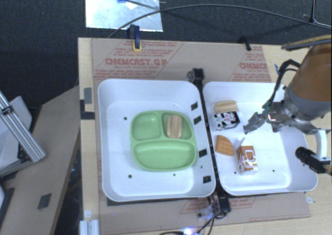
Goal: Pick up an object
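gripper [254, 124]: hung low, just right of card box [226, 119] | fingers: could not tell if open | probably lined up to grab

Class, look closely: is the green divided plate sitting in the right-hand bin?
No, the green plate lies in the left bin.

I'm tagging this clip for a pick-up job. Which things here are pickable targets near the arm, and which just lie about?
Job:
gripper
bread roll
black-and-white card
cracker
small carton
right bin

Lying about:
green plate
roll on that plate
left bin
blue clamp
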You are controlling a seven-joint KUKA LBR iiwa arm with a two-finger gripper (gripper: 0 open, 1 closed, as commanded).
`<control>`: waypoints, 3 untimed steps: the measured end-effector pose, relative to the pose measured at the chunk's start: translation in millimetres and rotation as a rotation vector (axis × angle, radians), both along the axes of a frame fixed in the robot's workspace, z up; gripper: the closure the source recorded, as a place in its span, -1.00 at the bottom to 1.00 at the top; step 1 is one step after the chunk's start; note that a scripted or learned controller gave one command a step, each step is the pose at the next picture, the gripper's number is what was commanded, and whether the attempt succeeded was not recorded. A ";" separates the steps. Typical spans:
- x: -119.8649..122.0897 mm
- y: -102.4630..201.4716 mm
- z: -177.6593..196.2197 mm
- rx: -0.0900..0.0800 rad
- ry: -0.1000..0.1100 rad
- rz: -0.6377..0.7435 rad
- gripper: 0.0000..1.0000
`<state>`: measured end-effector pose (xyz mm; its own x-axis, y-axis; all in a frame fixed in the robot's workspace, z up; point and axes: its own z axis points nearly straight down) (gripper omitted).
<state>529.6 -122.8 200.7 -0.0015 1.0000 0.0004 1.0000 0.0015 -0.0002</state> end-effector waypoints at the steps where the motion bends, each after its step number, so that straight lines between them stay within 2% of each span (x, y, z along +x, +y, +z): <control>1: 0.7 -6.7 -44.2 0.000 0.002 -0.001 -1.00; 2: -4.3 -5.7 -105.8 0.001 0.003 -0.001 -1.00; 3: -2.7 -6.2 -92.3 -0.001 -0.002 -0.001 1.00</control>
